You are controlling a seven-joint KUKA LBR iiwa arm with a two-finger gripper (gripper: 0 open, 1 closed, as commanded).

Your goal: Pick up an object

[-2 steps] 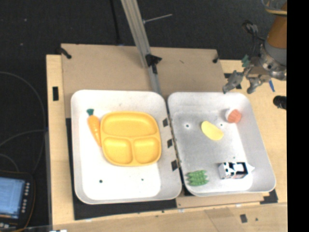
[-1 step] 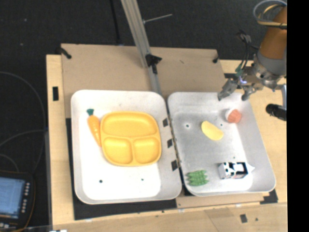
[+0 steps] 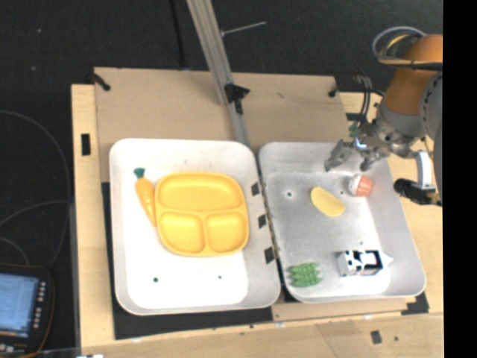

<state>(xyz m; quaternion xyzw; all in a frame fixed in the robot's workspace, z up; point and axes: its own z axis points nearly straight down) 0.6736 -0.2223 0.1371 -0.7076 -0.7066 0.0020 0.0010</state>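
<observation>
Camera view has the gripper (image 3: 350, 155) over the right bin (image 3: 395, 274), fingers spread apart with nothing between them. Just beside it sits a small orange-pink object (image 3: 361, 186), maybe a cup, too blurry to tell. A yellow piece (image 3: 327, 201) lies near it, on the side away from the gripper.

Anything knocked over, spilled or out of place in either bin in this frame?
Nothing is spilled or visibly damaged. The small orange-and-white cup in the right bin appears to lie on its side just below the gripper. The carrot lies against the yellow tray in the left bin, not in a compartment.
</observation>
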